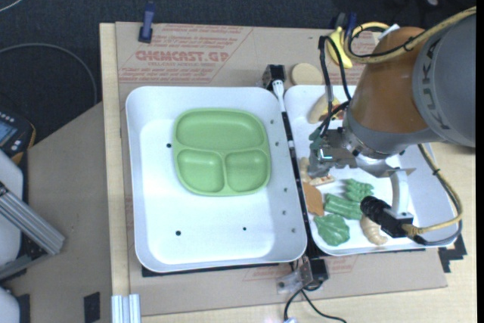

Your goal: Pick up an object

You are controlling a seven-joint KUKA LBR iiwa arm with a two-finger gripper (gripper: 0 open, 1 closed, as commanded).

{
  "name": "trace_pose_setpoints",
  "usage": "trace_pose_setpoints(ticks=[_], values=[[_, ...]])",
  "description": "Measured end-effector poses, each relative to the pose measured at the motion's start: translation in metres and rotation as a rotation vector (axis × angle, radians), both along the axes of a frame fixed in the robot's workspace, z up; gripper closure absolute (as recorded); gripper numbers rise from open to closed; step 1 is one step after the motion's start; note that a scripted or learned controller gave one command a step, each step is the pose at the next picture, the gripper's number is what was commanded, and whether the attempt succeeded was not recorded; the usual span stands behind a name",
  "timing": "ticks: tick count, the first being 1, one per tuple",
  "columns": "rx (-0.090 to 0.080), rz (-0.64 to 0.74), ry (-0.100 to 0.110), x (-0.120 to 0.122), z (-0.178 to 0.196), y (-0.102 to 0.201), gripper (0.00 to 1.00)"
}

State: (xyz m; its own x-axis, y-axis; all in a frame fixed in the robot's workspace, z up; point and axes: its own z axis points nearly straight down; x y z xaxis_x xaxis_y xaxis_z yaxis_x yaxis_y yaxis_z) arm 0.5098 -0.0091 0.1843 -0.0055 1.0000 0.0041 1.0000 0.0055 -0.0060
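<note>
End effector sits low in the arm-side bin, prob bc the pickable stuff's bunched there, green toys + an orange piece just camera-side of it, can't tell if it's spread or pinching anything tbh.

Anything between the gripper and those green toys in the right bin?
Nothing visible. The gripper hangs over the left side of the right bin. The green toys lie uncovered just below it in the view, with an orange piece beside them, not on top.
</note>
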Motion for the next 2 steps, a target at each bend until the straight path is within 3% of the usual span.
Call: trace_pose_setpoints(ticks=[1,2], values=[[0.001,0.003,-0.005,-0.032,0.029,0.078,1.00],[0.003,0.008,-0.013,-0.012,0.077,0.188,1.00]])
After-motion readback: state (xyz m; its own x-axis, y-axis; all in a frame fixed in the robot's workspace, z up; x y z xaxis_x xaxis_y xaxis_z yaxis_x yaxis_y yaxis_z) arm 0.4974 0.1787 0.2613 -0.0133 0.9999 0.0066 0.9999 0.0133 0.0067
